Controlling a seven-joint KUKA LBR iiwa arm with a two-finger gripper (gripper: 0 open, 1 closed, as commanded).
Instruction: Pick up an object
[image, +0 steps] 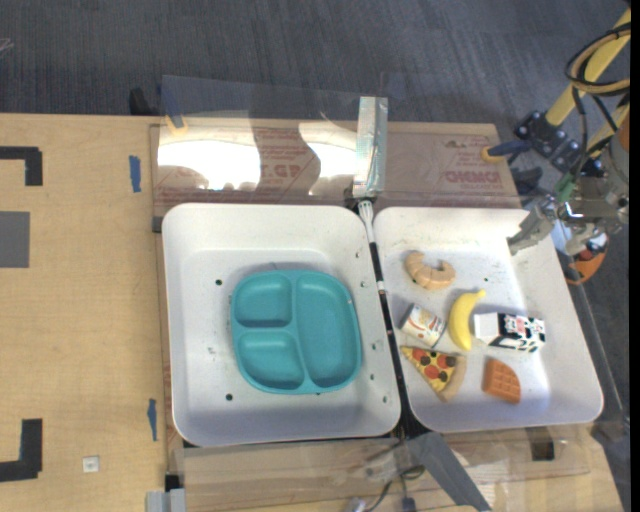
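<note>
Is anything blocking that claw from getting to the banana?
Nothing visible does. The gripper hangs over the right bin's upper right corner, and bare white floor lies between it and the banana. The croissant sits off to the left, the milk carton just beside the banana.

Arm enters at the upper right of the camera view, partly cut off by the frame edge. Yellow and black cables loop above the wrist. Orange band (588, 262) shows low on the wrist, near the right edge. Gripper (527, 232) extends leftward and downward from the wrist assembly, a grey finger (530, 228) slanting toward lower left. Finger spacing is not readable at this angle; wrist hardware is cluttered and blurred.
</note>
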